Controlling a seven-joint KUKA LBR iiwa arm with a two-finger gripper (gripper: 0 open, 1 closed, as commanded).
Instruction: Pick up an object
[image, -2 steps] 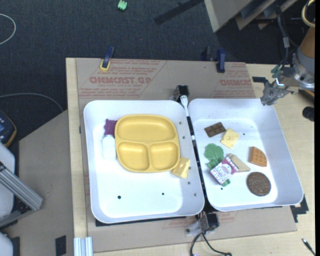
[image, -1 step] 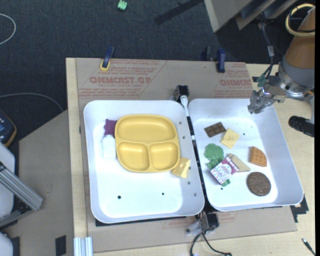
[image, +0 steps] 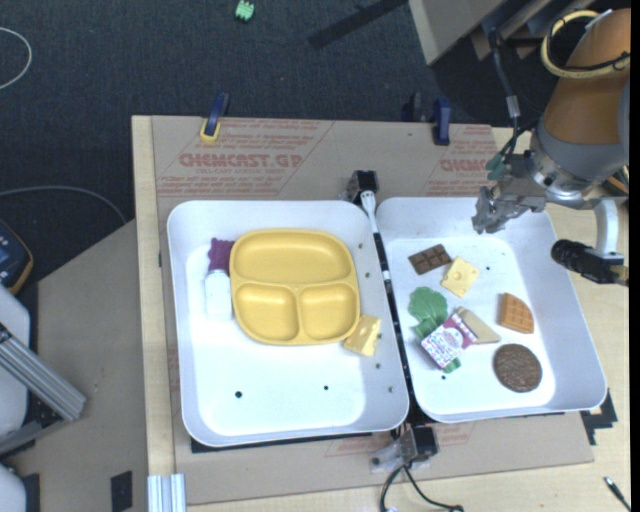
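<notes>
My gripper (image: 490, 217) hangs over the far edge of the right bin (image: 570, 300), above and to the right of a brown chocolate square (image: 431, 260). Nothing shows between its fingers. Below it lie a yellow cheese piece (image: 460, 276), an orange waffle-like wedge (image: 516, 313), a green leafy piece (image: 428, 306), a pink-and-white packet (image: 446, 343) with a tan wedge (image: 478, 326) beside it, and a round brown cookie (image: 517, 367).
The left bin (image: 200, 390) holds a yellow divided tray (image: 294, 285), a white bottle with purple cap (image: 217, 283) at its left, and a yellow wedge (image: 364, 336) at its right. Clamps sit on the board's far edge.
</notes>
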